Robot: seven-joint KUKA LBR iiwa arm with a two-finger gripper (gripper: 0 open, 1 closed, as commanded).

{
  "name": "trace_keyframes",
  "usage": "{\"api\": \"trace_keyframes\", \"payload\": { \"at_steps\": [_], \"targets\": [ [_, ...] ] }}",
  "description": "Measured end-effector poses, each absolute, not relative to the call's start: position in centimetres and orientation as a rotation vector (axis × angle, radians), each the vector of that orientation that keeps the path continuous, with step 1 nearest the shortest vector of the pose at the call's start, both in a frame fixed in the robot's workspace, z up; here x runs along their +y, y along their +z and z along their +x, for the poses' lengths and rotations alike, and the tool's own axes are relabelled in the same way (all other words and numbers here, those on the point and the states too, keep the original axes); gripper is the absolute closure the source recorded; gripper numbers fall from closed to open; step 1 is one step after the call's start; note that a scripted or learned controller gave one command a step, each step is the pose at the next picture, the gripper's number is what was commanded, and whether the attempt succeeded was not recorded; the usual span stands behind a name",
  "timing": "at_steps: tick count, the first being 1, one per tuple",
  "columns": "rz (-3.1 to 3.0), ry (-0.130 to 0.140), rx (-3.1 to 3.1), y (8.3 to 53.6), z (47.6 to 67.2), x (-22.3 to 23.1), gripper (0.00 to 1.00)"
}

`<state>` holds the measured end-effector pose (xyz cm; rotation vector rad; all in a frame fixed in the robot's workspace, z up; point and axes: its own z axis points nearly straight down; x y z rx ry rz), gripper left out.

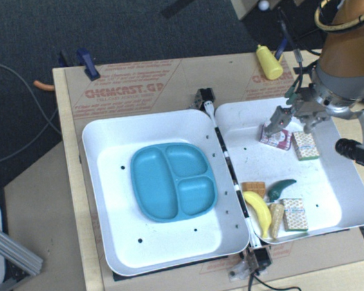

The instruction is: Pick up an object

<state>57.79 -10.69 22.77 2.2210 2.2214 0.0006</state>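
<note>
The gripper (292, 116) hangs over the far part of the right bin (350, 211), its two fingers spread apart with nothing between them. One finger tip (275, 125) sits just above a pink packet (276, 140), which lies flat on the bin floor near the far wall; whether the tip touches it I cannot tell. Just right of that packet lies a second packet (306, 145), pale with green and red print, under the other finger's side.

The pink packet is close to the bin's far-left corner, with the divider between bins (226, 163) a little way to its left. Bare white floor opens toward the near side and to the right of the two packets.

Along the near-left corner of the right bin sits a cluster, well apart from the gripper: a banana (260, 209), a brown block (254, 187), a dark green pepper-like piece (280, 189), a tan roll (277, 219) and another printed packet (295, 214).

The left bin (115, 245) holds a blue divided plate (173, 180) near its middle.

The pink packet is small, flat, with a white edge.
</note>
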Motion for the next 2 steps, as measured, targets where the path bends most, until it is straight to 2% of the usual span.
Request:
{"api": "trace_keyframes", "payload": {
  "at_steps": [1,2],
  "targets": [
    [2.224,-0.002,2.221,18.3,57.9,-16.5,0.0],
    [2.218,0.002,2.22,9.5,61.3,-19.9,0.0]
  ]
}}
